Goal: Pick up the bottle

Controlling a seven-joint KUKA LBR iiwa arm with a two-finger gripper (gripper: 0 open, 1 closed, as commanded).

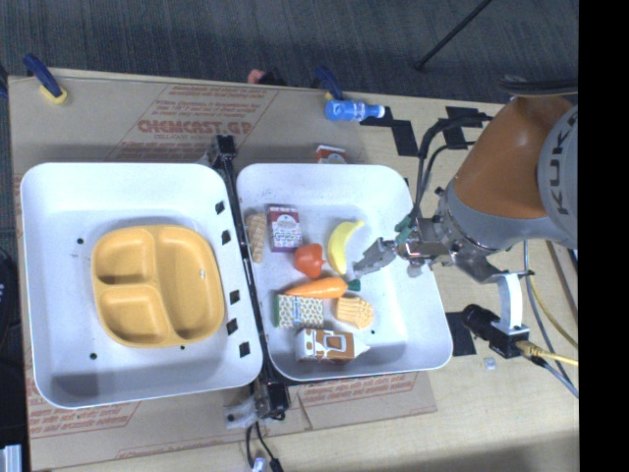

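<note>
A small blue bottle-like object point(352, 111) lies on its side on the bench, behind the right bin point(418, 313) and outside it. My gripper point(373, 258) hangs low over the right half of that bin, just right of a yellow banana point(343, 245) and above the tip of an orange carrot point(314, 288). Nothing shows as held in it. The gripper is far from the blue object, about a third of the view nearer the front.
The right bin also holds a red box point(284, 228), a tomato point(309, 259), a corn piece point(257, 236), a green patterned box point(299, 311), a waffle point(356, 312) and a milk carton point(329, 344). A yellow divided plate point(157, 285) lies in the left bin point(49, 205).
</note>
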